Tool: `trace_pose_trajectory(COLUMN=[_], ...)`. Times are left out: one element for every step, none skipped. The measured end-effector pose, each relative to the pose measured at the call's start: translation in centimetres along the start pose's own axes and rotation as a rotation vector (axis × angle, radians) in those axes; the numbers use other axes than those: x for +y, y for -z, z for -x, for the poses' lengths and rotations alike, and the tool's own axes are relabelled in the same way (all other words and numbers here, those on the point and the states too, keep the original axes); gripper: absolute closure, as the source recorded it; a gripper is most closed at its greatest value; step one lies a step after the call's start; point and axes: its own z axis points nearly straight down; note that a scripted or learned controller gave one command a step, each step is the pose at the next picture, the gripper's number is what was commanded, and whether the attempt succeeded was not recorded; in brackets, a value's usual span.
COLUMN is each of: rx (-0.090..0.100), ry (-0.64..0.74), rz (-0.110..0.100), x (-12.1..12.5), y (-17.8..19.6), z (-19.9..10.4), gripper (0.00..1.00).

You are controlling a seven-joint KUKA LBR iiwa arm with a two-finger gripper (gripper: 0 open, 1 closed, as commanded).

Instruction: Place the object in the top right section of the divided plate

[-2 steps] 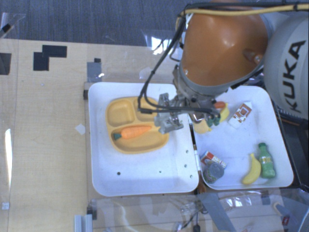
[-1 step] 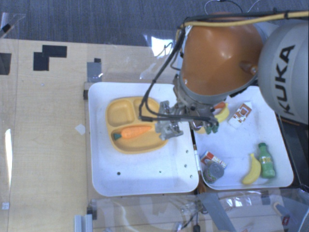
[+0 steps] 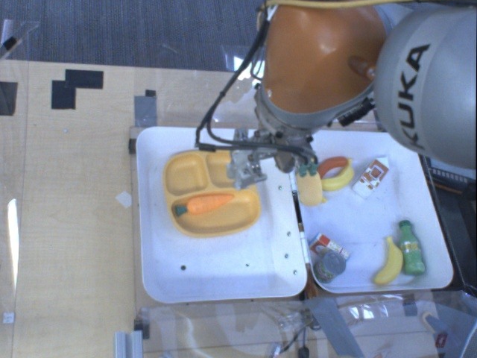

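Observation:
A yellow divided plate lies in the left bin. An orange carrot with a green end rests in the plate's large front section. My gripper hangs over the plate's top right section, under the orange wrist band, and hides most of that section. Nothing can be made out in the gripper.
The right bin holds a yellow bottle, a hot dog with a small banana, a white carton, a can, a banana and a green bottle. The arm's bulk covers the bins' far edge.

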Motion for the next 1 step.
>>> trace_pose_trajectory(rx=[0.005], ry=[0.108], rz=[-0.001], x=[0.59], y=[-4.74], z=[-3.85], gripper=[1.00])
